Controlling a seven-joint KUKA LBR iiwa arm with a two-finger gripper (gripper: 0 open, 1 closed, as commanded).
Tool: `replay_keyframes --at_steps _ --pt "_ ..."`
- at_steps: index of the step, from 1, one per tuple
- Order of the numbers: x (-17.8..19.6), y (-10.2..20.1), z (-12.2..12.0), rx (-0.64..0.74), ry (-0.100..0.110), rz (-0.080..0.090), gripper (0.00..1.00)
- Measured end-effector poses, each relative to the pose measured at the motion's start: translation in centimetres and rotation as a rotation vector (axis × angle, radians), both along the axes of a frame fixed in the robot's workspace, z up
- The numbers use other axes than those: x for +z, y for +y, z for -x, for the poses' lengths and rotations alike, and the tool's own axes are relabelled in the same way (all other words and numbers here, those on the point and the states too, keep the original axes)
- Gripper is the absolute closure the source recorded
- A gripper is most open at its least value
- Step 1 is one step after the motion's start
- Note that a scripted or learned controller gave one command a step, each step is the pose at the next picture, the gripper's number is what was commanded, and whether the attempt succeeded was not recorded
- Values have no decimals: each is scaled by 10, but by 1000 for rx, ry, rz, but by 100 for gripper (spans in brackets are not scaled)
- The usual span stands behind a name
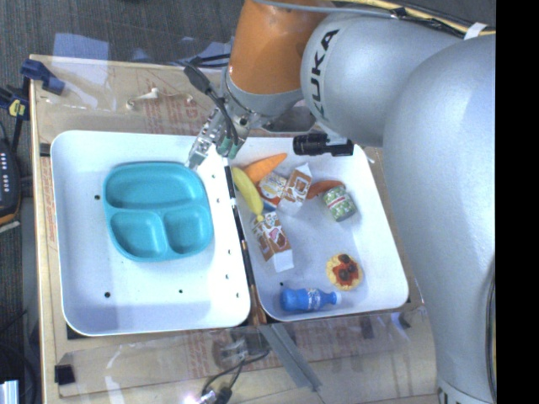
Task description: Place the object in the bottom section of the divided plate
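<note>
Divided plate [158, 210]: turquoise, three compartments, lying flat in the left bin [80, 293], towards that bin's upper half. The large section runs along the top; two smaller sections sit side by side below it.
Open room around the plate: bare white floor on its left and a broad bare stretch below it, down to the bin's lower rim. Its right edge comes near the rims where the two bins meet.
My gripper [212, 146]: at the top of the seam between the bins, just above the plate's upper right corner. My fingers are too small and blurred here; I cannot tell how far they stand apart, or whether anything sits between them.
Objects for the task: all in the right bin [383, 251]. A banana [248, 190] lies along the left rim, a carrot [268, 166] beside it near the top.
Others there: two small cartons [286, 185] [274, 238], a green-labelled can [339, 203], a blue bottle [308, 300] on its side near the lower rim, a small tart-like piece [344, 271].
My arm [404, 116]: overhangs the right bin's upper right.
</note>
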State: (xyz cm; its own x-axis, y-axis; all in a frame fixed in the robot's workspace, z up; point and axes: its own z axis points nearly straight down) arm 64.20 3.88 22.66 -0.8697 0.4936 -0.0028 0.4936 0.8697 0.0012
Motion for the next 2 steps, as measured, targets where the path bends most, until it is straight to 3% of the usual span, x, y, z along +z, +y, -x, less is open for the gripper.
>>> replay_keyframes --at_steps 1,2 --pt "2 -4 11 -39 6 1 100" --pt "5 -14 26 43 6 0 100"
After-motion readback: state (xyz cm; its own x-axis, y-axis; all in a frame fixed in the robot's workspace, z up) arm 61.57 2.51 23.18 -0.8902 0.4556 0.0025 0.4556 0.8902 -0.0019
